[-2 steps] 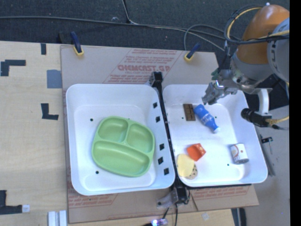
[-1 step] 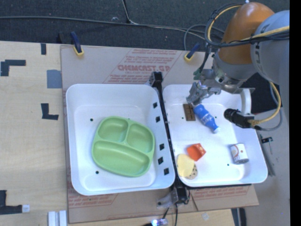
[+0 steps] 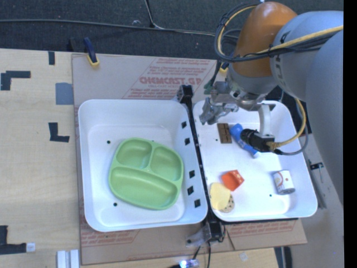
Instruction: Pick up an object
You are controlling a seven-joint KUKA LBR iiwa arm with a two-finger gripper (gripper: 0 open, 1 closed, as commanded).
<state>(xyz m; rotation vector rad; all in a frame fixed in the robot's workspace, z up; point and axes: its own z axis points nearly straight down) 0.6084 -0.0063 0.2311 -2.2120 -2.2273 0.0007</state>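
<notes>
The gripper (image 3: pixel 212 115) is hanging over the upper-left corner of the right bin (image 3: pixel 295 205); whether it is released or clenched cannot be told. Just below it a brown block (image 3: pixel 223 133) is lying with its long axis up-down in the view. Beside the block, a blue object (image 3: pixel 239 134) is slanting down-right.

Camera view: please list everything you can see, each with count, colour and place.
left bin: 1, white, on cardboard
right bin: 1, white, beside it
divided plate: 1, green, left bin
small block: 1, brown, right bin, far part
blue object: 1, beside the block
orange object: 1, right bin, middle
yellow disc: 1, right bin, near edge
small can: 1, white and red, right bin
clamp: 1, blue and yellow, cardboard's far corner
arm: 1, grey, orange band
gripper: 1, over right bin
</notes>
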